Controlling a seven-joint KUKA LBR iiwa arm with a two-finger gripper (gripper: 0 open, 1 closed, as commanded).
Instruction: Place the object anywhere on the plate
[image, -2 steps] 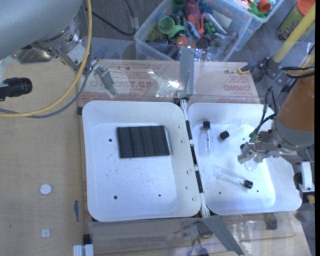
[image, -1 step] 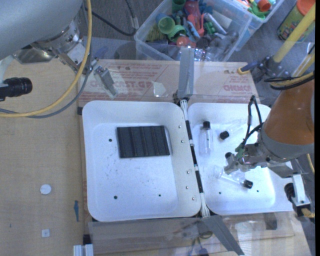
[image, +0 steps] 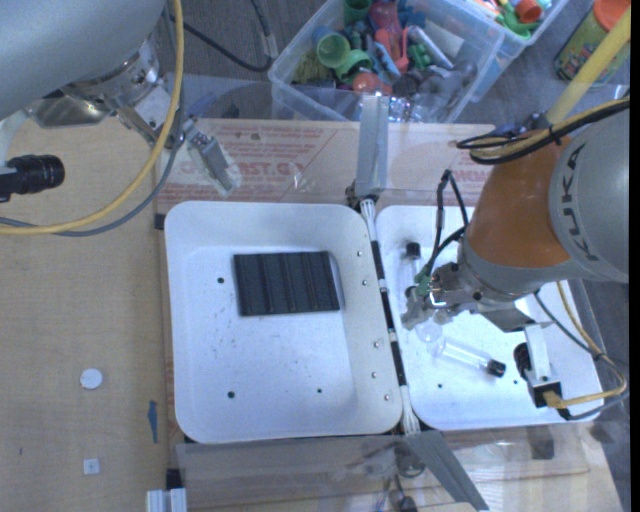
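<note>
The arm is reaching in over the right bin, its gripper hanging low near that bin's left wall. A small clear object is lying just beside it on the bin floor. The dark ribbed plate is sitting in the left bin, toward its far edge.

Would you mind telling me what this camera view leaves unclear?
- Gripper: too small and blurred in the camera view to tell its state.
- Clear object in the right bin: transparent, its outline is faint.
- Right bin's far side: covered by the arm.
</note>
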